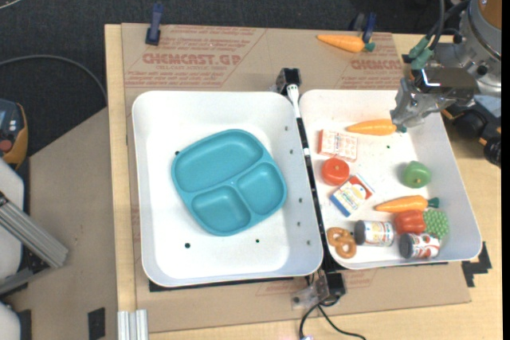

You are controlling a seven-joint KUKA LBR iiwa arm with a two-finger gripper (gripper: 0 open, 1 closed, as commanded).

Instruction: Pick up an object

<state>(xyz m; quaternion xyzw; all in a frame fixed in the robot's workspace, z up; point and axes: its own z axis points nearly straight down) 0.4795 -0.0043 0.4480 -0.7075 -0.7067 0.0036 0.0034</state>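
Note:
The right bin (458,171) holds several toy foods. An orange carrot (369,127) lies near the bin's back, pointing left. My gripper (401,120) hangs right at the carrot's right end, low over the bin. Further forward sit a red-and-white packet (339,144), a red tomato (335,170), a green apple (415,173), a small blue-and-orange box (351,196), a second carrot (401,204), a red pepper (409,221), a pretzel (341,241) and two small cans (374,232).
The left bin (151,139) holds a teal divided plate (229,181). Another carrot (341,42) lies outside the bins on the board at the back, next to a blue clamp (368,28). A black divider strip (303,147) runs between the bins.

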